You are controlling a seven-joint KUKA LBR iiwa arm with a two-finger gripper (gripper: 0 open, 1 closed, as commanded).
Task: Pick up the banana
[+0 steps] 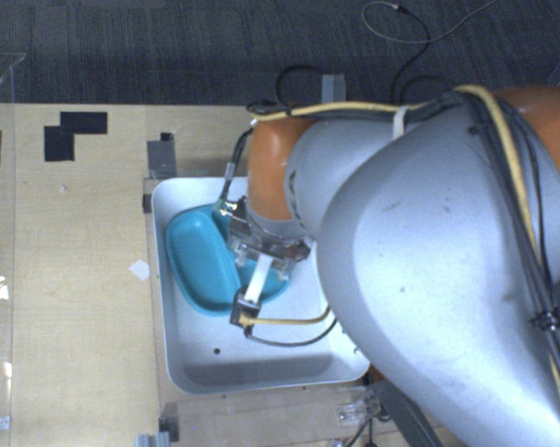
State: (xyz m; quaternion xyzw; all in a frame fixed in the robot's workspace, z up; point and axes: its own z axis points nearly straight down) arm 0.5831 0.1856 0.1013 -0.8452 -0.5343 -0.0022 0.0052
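Banana first: you cannot tell where it lies, because the arm [430,258] covers the right side of the white bin [222,373] and everything beyond it. What you can see in the bin is a blue rounded dish-like thing [200,258] lying close along the left wall, between the far left corner and the middle of the floor, with its long side running roughly along that wall. The gripper [267,249] hangs over the right part of this blue thing, under the orange band [270,167], near the middle of the bin. You look down on it from above the wrist, so you cannot tell whether it stands wide or narrow, nor whether it touches the blue thing or holds anything. Toward the bin's near edge the floor is bare white, apart from one small dark speck [216,352] near the middle of that stretch. The bin sits on the pale bench [69,273], whose far left corner carries black angular marks [77,129]. A grey bracket [163,156] stands just beyond the bin's far left corner.
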